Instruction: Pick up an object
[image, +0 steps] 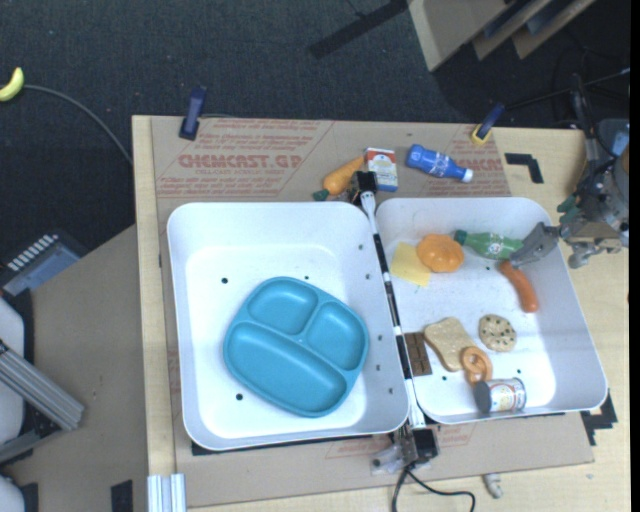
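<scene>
The pincer hovers just above the orange sausage.

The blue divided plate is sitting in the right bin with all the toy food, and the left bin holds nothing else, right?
Not quite. The camera view shows the blue divided plate alone in the left bin. The toy food, such as the cookie and the orange fruit, lies in the right bin.
</scene>
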